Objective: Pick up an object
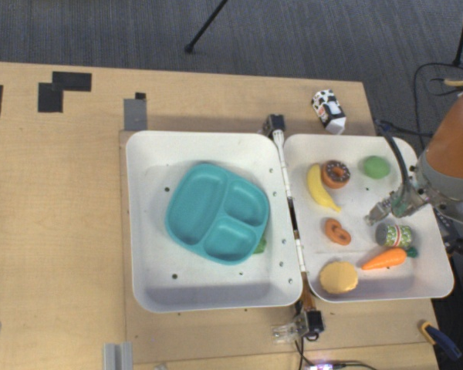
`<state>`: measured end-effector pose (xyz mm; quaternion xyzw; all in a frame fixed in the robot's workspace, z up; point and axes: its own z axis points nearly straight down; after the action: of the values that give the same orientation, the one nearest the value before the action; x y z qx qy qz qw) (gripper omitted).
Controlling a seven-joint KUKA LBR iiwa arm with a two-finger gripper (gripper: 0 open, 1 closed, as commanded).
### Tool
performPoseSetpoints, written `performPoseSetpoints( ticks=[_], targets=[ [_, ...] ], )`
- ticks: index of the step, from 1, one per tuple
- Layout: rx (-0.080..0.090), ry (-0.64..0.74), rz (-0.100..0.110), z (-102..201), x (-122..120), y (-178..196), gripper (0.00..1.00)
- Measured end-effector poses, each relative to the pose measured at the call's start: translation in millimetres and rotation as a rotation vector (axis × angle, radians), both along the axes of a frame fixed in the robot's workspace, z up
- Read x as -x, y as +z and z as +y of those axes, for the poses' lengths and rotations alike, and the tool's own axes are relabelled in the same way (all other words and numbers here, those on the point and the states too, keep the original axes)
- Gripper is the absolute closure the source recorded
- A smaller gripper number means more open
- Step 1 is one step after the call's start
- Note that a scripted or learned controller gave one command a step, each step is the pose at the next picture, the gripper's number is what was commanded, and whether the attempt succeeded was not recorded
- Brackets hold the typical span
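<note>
While the grey arm with its orange band (457, 141) reaches in from the right, its gripper (386, 208) hangs low over the right-hand white bin (440, 284); whether its fingers are spread or closed cannot be told, and nothing shows between them. Just below sits a small grey-and-green can (394, 235), with an orange toy carrot (385, 260) beside it. Farther out lie an orange pretzel (337, 232), a yellow banana (319, 189), a chocolate doughnut (336, 174), a green round piece (376, 167) and a yellow bun (339, 277). A teal divided plate (217, 213) rests in the left bin (150, 206) on the counter (54, 230).
</note>
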<state>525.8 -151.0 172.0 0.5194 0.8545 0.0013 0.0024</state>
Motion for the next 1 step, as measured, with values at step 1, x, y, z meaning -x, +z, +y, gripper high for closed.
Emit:
performPoseSetpoints(
  ticks=[1],
  targets=[
    [0.003, 0.163, -0.005, 15.0, 35.7, -84.3, 1.00]
  ],
)
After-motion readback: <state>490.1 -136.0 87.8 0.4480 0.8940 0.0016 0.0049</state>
